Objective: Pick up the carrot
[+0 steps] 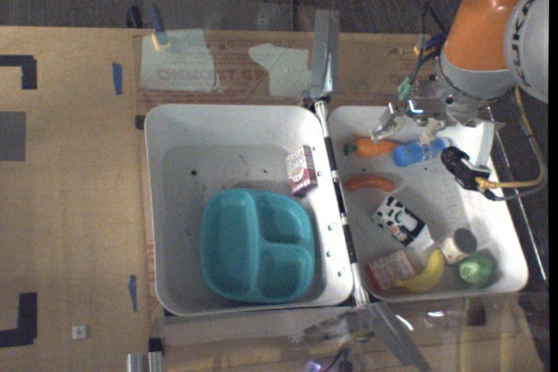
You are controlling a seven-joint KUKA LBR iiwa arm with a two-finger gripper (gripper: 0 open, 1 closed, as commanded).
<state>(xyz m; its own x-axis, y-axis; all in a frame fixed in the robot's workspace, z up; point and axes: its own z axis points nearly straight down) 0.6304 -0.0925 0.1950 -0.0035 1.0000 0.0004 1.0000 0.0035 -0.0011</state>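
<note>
The carrot point(376, 148), orange with a green tip at its left end, lies at the back left of the right bin point(510, 274). Its right end touches a blue bottle point(419, 153). My gripper point(408, 125) hangs just behind and above these two, at the bin's back edge. It is open, its two metal fingers point(386, 126) spread apart, and nothing is held between them. The carrot rests on the bin floor, apart from the gripper.
In the right bin lie a red sausage point(370, 183), a black-and-white carton point(399, 219), a banana point(425, 273), a pink box point(389, 266), a small can point(459, 245) and a green fruit point(476, 270). The left bin point(166, 187) holds a teal divided plate point(257, 246) and a small red box point(301, 169).
</note>
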